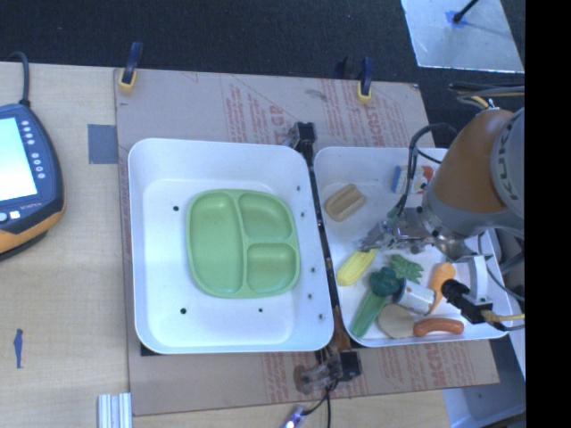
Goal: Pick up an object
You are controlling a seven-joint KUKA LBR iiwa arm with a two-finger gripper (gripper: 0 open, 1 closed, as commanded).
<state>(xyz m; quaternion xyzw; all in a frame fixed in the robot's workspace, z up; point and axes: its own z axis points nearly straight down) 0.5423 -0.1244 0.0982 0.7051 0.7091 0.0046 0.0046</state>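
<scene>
The end effector [390, 233] hangs low in the right bin [332, 163], above the yellow corn [355, 267] and beside the tan bread [343, 201]; whether it is open or gripping anything cannot be told. A green divided plate [242, 242] lies in the left bin [156, 163].

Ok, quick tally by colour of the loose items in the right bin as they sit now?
Right bin, as far as the view shows; the arm covers part of it.
Tan: 1, bread-like piece
Yellow: 1, corn
Green: 2, long vegetable, leafy piece
Orange: 1, carrot-like piece
Red-orange: 1, sausage
Total: 6
</scene>
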